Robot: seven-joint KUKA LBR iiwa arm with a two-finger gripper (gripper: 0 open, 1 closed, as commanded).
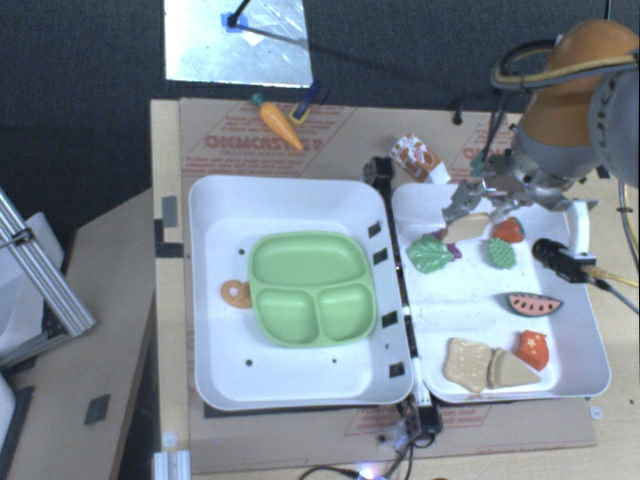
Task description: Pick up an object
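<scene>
1. Your hand [470, 200] sits low over the back of the right white bin [590, 353]. It hangs above a pale tan bread-like piece [466, 227]. You cannot tell from this slant whether it is open or closed, and nothing shows between its tips.
2. The toy food is gathered in that bin:
   - a leafy green lettuce piece [430, 254] just beside the tan piece
   - a red strawberry-like piece [508, 230]
   - a green knobbly piece [501, 253]
   - a watermelon slice [533, 304]
   - a red pepper-like piece [532, 348]
   - two tan bread slices [488, 366] at the front
3. The hand's place suggests the tan piece is your target, probably because it lies nearest the arm's reach.
4. The left white bin [215, 368] holds a green divided plastic tray [309, 288] and a small orange ring [236, 294].
5. An orange toy carrot [279, 124] and a small printed packet [413, 156] lie on the tabletop [200, 128] behind the bins.
</scene>
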